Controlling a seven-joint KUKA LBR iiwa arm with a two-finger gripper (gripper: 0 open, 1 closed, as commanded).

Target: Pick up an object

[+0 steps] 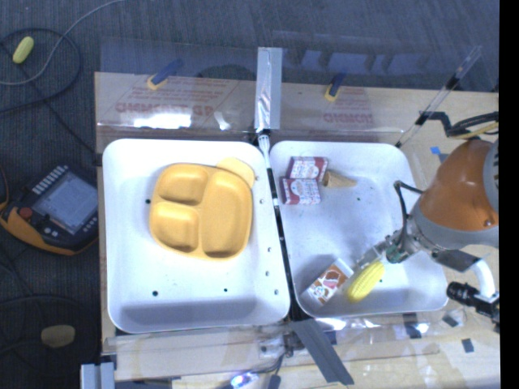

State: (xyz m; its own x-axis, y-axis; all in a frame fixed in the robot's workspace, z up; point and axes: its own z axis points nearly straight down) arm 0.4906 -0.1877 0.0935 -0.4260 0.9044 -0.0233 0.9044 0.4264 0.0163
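The right bin (357, 217) holds several small things. Two red and white cartons (306, 180) lie together near its far left corner, with a tan wedge (340, 180) just to their right. Another small carton (328, 284) rests by the near wall, and a yellow corn cob (366, 279) lies right beside it. My gripper (386, 255) is low in this bin, directly at the upper right end of the corn cob. The orange band of the arm (458, 193) rises behind it.
The left bin (130, 298) bears a yellow divided tray (201, 209) with a pale yellow disc (237, 168) at its far corner. A metal divider (268, 96) stands behind the bins. A teach pendant (57, 209) lies on the floor to the left.
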